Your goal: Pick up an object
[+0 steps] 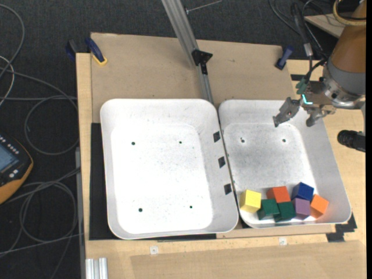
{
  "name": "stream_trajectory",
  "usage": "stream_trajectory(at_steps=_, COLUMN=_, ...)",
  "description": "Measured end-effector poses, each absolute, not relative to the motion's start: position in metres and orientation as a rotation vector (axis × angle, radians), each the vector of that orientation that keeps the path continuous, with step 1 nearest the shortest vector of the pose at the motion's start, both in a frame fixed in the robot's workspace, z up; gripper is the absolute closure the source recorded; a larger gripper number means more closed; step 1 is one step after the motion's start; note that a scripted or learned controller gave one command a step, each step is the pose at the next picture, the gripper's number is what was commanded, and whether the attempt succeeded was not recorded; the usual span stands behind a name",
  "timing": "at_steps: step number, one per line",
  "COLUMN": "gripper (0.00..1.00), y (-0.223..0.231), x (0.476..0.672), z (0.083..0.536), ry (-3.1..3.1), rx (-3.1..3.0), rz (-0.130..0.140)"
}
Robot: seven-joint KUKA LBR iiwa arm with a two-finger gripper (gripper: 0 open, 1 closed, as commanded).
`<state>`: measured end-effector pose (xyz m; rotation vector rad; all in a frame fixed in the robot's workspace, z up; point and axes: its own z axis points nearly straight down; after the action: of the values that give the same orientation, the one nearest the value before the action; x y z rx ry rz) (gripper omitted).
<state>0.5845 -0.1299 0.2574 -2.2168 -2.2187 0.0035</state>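
Coloured blocks: a small heap of foam-like cubes lies at the near edge of the right bin [325, 156], all touching or almost touching each other.
Block count: I see about 7, namely a yellow block [251, 200], a red block [279, 193], a blue block [303, 190], a purple block [302, 206], an orange block [319, 204] and 2 green blocks [278, 210] pressed together.
Block look: matte faces, sharp corners, several are tilted and lean on a neighbour, so flat tops are few.
Gripper: the gripper [298, 114] hangs above the far edge of the right bin, its 2 fingers spread apart and nothing between them.
Distance to target: the gripper is well apart from the heap, which is at the opposite end of the same bin.
Step in hand: in my judgement this is the approach, no object is chosen or touched yet.
Next move: it calls for travel toward the near edge of the bin, then a descent over 1 block with the fingers on 2 opposite faces.
Best candidate: the yellow block seems easiest, because it stands at the left end of the heap with free space on its left side.
Risk: the others are packed tight, so a finger can land on a neighbour and push the heap.
Left bin [116, 156]: it is not needed for this step.
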Motion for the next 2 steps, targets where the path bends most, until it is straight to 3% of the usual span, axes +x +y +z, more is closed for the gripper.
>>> stream_trajectory(at_steps=1, gripper=0.0, y=-0.13, x=0.585, z=0.259, ry=-2.221, rx=-2.22, rz=0.0)
stream_trajectory(at_steps=2, gripper=0.0, y=-0.138, x=0.579, z=0.203, ry=-2.216, rx=-2.218, rz=0.007)
